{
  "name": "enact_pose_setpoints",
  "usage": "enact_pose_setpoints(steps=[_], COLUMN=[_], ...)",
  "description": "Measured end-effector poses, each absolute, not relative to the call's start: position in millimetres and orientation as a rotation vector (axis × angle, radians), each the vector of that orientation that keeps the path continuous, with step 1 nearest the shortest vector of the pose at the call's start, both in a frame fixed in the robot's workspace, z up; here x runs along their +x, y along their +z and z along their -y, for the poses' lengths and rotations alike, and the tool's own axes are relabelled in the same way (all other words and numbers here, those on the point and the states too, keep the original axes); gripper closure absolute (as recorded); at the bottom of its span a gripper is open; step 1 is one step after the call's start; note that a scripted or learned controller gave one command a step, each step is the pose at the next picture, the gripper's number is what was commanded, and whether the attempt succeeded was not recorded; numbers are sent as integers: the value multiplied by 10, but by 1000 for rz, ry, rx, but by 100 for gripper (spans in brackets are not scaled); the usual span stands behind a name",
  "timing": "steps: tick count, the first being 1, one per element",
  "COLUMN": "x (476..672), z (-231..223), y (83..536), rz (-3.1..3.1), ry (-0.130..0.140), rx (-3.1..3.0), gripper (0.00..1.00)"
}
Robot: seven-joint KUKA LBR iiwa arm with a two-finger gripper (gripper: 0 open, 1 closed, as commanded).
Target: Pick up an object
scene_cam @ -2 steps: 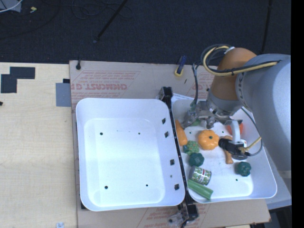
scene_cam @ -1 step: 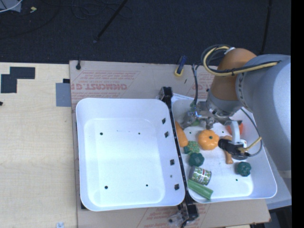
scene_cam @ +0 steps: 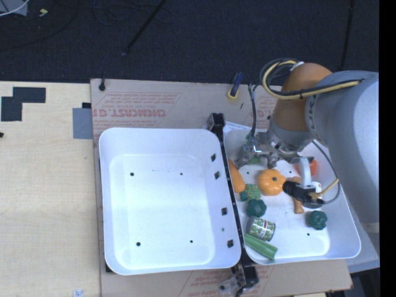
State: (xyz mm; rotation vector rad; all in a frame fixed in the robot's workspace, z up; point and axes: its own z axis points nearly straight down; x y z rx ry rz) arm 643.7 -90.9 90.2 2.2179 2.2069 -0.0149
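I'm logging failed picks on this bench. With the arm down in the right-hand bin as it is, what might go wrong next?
1. The toys lie crowded: the orange pumpkin sits close to the green broccoli, so a grasp may nudge a neighbour or catch two.
2. The small can lies on its side and may roll away if touched.
3. The gripper works near the bin wall, so a collision is possible.

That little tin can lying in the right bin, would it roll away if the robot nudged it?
Probably. The can lies on its side, so its round wall could roll on the smooth bin floor. The green piece right beside it would likely stop it one way. It looks stiff, unlikely to squash.
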Motion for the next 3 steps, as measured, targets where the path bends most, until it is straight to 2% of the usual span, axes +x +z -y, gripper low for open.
enact_pose_setpoints(steps=[3], x=[6440], z=[903], y=[903], rz=[-2205], ry=[-11], rx=[2220], gripper=[0])
